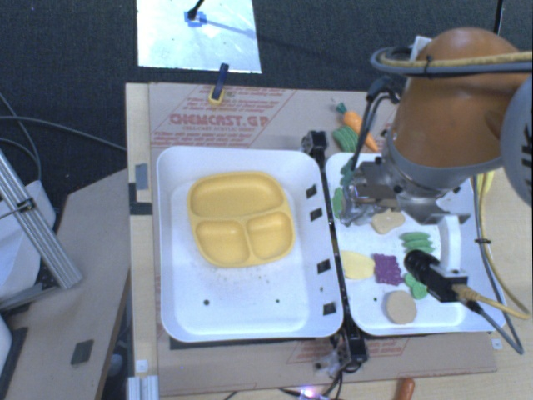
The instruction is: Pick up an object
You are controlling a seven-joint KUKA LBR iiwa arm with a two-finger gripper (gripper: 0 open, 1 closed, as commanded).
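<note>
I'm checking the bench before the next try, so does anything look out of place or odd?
One thing stands out: a carrot toy lies on the cardboard sheet behind the right bin, outside both bins. The other small items, such as the purple grapes and the tan round piece, sit inside that bin. The yellow divided tray lies flat in the left bin.

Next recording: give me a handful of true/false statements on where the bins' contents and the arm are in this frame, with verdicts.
1. The yellow three-compartment plastic tray lies in the left white bin. True.
2. The purple grape-cluster toy lies in the left bin. False: it is in the right white bin.
3. The end effector is over the right bin, near its left wall. True.
4. The round tan biscuit-like toy sits in the tray. False: it lies near the right bin's front edge.
5. The orange carrot toy lies outside the bins, on the cardboard behind them. True.
</note>
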